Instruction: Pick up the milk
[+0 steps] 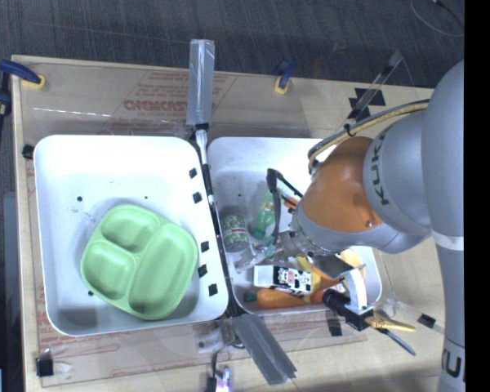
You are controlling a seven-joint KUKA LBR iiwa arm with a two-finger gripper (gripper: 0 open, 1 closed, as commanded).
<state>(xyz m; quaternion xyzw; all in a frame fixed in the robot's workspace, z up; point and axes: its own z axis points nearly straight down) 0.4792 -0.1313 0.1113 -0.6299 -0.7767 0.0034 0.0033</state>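
Reaching in over the right bin (pixel 229 158), my arm (pixel 408 178) with its orange band covers much of that bin, and I cannot tell how my gripper stands beneath it. The milk carton (pixel 284 278), white with black patches, lies on its side near this bin's front wall, just behind a carrot (pixel 279 299). Left of this bin, the other white bin (pixel 57 158) holds a green divided plate (pixel 139 260). Both rest on a wooden bench (pixel 106 96) above dark carpet (pixel 106 15).

Left bin (pixel 57 178) roomy beside green tray (pixel 140 260) — right bin (pixel 229 162) crowded by arm (pixel 351 198).
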